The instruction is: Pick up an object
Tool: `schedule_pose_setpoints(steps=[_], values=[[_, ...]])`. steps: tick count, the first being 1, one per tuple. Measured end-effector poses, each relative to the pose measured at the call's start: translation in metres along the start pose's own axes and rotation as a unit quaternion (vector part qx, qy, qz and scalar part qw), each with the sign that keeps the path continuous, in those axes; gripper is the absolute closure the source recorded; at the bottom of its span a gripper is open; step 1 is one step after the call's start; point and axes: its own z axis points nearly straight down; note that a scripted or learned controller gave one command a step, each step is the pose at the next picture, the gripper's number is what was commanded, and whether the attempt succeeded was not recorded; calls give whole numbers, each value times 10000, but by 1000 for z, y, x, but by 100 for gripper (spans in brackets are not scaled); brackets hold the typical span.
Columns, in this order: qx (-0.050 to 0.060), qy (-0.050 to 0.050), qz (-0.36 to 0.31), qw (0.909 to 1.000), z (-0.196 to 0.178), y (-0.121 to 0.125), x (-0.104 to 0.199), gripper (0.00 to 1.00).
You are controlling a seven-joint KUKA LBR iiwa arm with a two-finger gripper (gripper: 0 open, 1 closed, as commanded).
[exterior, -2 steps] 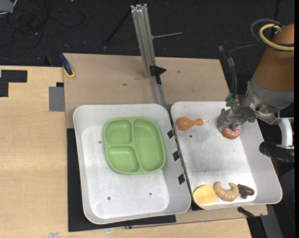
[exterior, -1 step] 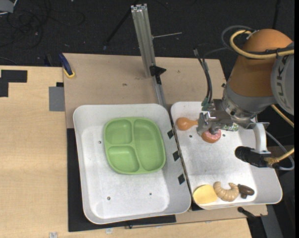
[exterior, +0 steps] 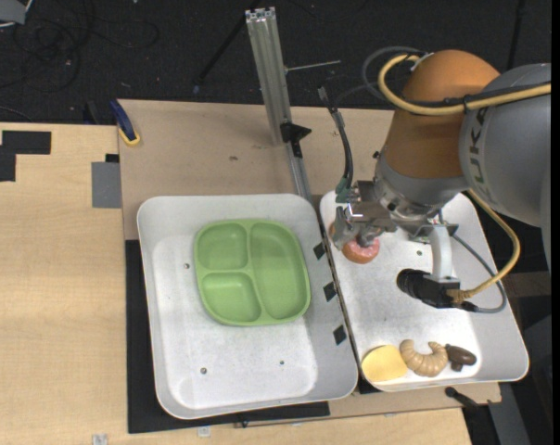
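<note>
Hovering my gripper point(exterior: 358, 233) over the right bin point(exterior: 502, 341), touching a pinkish round object point(exterior: 362, 250) at the bin's 10 o'clock; honestly can't tell the grip state.

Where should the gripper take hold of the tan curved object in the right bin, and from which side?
Probably across the middle of the tan curved object, coming from above: it lies flat, its arch looks narrowest there, and the yellow piece and dark piece crowd its ends.

The hand point(exterior: 359, 233) sits over a pink object point(exterior: 361, 249) in the right bin point(exterior: 391, 318).
</note>
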Motion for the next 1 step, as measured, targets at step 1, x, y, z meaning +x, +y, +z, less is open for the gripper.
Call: schedule_pose_setpoints(steps=[1], values=[[15,-2,0,10000,15,-1,57,100]])
